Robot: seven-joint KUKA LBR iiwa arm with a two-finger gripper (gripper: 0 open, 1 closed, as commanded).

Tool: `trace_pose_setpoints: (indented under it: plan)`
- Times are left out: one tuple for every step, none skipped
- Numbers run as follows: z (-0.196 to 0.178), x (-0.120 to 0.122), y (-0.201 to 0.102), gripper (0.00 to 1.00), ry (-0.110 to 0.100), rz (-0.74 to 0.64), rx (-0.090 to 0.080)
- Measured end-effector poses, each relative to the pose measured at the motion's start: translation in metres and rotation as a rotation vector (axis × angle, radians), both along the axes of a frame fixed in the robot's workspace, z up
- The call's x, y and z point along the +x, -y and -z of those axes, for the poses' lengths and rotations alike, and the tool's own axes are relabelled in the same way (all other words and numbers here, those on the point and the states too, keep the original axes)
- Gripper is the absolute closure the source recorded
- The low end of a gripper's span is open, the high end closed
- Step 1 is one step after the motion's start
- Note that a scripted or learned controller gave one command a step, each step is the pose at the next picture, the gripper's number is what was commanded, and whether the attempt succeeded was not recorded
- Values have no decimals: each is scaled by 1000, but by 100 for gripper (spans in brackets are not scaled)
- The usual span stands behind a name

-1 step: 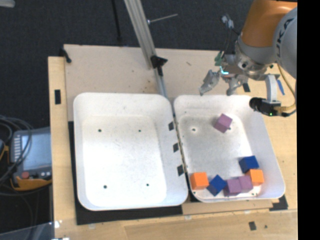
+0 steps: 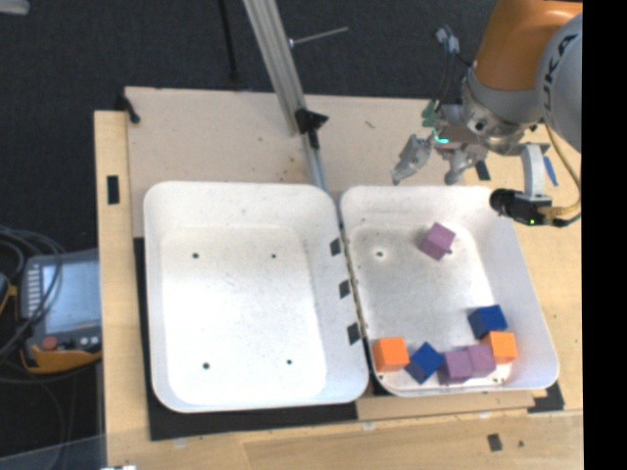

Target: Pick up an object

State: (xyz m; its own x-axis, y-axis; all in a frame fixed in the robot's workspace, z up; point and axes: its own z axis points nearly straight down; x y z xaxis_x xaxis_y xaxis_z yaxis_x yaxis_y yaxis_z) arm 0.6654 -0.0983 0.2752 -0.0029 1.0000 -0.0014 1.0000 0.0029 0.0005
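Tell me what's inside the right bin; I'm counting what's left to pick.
The right bin holds seven blocks: a lone purple block, and along the near edge two orange, two blue and two purple. None looks stacked; nothing hidden beneath is discernible.

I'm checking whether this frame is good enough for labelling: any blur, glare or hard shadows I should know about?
Camera view: lighting even and soft, shadows faint; the white bins are bright but keep their speckle, so no blown glare; the purple cube and the corner blocks are slightly soft but separable; the gripper is small and soft.
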Motion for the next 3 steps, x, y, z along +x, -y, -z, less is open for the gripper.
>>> trace_pose_setpoints:
  plan:
    - [43,-5,0,0,-4,3,-1]
    - [106,-6,3,0,-6,6,-1]
    - [163,-12,-3,0,-6,8,0]
